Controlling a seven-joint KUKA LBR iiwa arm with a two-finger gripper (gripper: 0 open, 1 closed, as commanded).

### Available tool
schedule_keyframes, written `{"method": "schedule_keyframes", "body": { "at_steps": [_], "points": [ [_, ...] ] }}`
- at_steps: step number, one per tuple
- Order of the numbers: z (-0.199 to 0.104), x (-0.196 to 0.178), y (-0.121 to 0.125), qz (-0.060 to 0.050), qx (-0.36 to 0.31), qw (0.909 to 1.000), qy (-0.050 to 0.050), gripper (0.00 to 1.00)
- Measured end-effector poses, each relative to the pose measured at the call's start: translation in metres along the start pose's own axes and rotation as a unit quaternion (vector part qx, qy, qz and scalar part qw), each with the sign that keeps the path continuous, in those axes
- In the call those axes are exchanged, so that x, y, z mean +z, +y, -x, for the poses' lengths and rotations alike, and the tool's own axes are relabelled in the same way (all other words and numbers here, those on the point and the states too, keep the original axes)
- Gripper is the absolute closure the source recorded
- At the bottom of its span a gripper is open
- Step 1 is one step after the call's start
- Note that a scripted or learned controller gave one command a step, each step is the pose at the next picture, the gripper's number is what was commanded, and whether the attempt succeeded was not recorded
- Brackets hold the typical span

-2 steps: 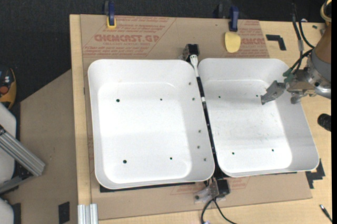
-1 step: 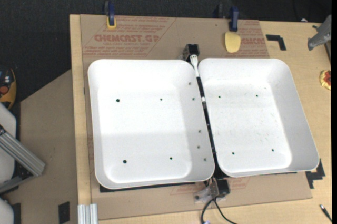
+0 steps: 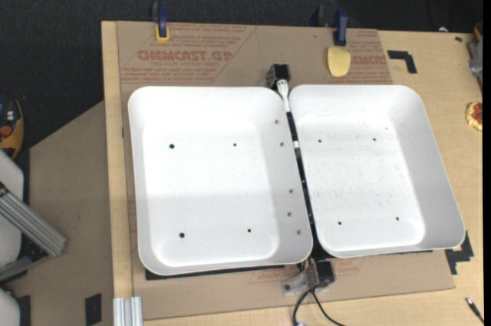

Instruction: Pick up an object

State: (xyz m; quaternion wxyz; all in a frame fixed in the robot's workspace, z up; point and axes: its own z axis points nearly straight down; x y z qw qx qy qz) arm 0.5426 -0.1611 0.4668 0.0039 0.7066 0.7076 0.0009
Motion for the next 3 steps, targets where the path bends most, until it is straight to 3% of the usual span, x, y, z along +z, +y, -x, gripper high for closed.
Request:
{"method": "schedule_keyframes", "body": {
  "at_steps": [1, 2, 3],
  "points": [
    [-0.006, 0.142, -0.003, -0.011, 0.001, 0.9999, 0.004, 1.0],
    [-0.072, 0.201, 0.009, -0.007, -0.003, 1.0, 0.004, 1.0],
    [-0.117, 0.067, 0.034, 0.006, -0.003, 1.0, 0.002, 1.0]
  ]
}}
